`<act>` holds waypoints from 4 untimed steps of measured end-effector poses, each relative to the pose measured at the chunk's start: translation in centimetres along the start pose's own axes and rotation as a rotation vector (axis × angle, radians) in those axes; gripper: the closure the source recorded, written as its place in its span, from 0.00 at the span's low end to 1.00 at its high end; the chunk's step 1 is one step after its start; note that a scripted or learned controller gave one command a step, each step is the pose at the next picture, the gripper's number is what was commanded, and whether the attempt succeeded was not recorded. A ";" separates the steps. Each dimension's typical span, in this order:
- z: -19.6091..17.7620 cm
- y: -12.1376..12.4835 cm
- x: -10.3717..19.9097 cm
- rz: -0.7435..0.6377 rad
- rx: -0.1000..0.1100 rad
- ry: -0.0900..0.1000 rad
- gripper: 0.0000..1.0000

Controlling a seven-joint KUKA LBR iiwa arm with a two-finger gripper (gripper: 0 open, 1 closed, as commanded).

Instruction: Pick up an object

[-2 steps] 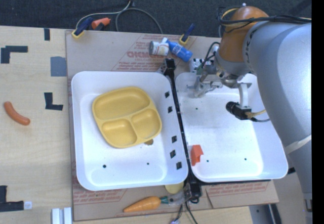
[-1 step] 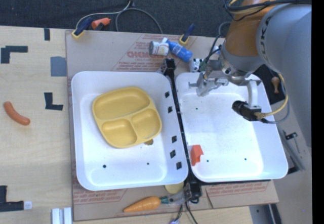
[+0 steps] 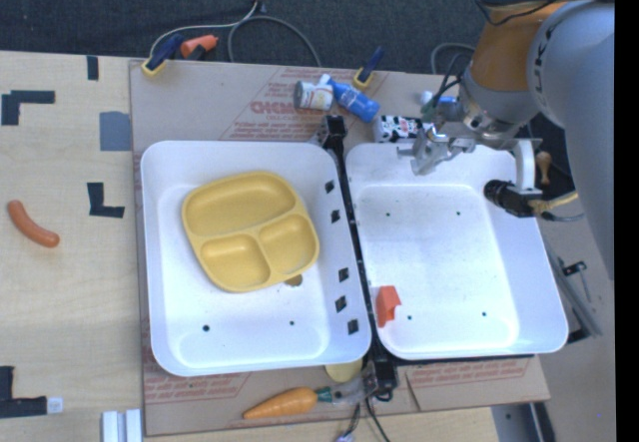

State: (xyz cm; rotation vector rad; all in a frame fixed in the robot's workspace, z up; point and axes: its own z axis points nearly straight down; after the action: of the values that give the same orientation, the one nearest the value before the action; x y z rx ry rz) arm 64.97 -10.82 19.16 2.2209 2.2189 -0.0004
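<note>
You are hovering the tool [image 3: 427, 157] over the right bin's [image 3: 519, 330] far edge, its finger state impossible to tell, so steer toward the orange block [image 3: 386, 304] at the near-left corner.

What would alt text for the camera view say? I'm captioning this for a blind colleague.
A grey and orange robot arm's gripper hovers at the far edge of the right white bin, which holds a small orange block. The left bin holds a yellow divided plate.

Toy sausage [image 3: 33, 224] on bench at left; clamp [image 3: 178, 50] above cardboard; toy carrot [image 3: 281, 403] below bins.
</note>
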 end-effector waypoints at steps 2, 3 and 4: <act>-3.1 0.8 1.8 0.002 0.000 -0.001 1.00; -0.8 -2.6 8.7 -0.006 0.006 0.003 1.00; -3.5 -1.0 1.8 0.002 0.000 -0.001 1.00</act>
State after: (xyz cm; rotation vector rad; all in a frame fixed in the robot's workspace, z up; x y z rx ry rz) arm 63.93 -8.98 22.67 2.2230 2.2156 -0.0008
